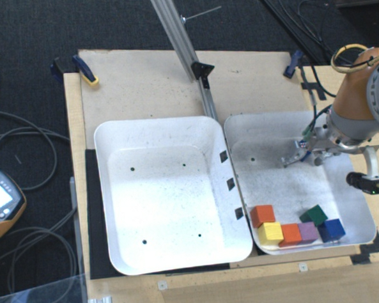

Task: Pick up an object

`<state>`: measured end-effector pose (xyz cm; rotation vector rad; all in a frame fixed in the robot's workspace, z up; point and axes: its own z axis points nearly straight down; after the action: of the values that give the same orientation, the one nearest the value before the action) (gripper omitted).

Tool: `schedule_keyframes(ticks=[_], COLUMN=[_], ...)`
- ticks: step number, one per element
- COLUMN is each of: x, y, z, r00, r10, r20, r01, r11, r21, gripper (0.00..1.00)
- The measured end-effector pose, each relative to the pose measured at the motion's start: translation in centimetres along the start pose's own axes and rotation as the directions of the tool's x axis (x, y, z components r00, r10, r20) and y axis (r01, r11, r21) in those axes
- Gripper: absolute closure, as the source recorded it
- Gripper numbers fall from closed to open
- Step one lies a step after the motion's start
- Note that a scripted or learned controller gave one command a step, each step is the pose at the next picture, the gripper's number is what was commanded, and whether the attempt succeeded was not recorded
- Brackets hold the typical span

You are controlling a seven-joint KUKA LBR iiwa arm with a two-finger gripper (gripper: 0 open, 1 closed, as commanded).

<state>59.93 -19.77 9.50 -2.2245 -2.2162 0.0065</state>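
A wooden bench (141,86) bears two white bins; the right bin (266,143) holds coloured blocks (295,226) clustered at its near edge. The gripper (297,154) hangs over that bin's far half, well apart from the blocks, its fingers too small to tell open from closed.

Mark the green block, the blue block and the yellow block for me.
green block (315,214), camera view, top face
blue block (333,229), camera view, top face
yellow block (269,232), camera view, top face
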Motion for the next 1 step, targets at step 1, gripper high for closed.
schedule_keyframes(ticks=[1], x=[0.09], y=[5.97], z=[-0.59], r00=[1.0], r10=[-0.007], r20=[0.0], r01=[0.007], r11=[1.0], r21=[-0.01], gripper=[0.0])
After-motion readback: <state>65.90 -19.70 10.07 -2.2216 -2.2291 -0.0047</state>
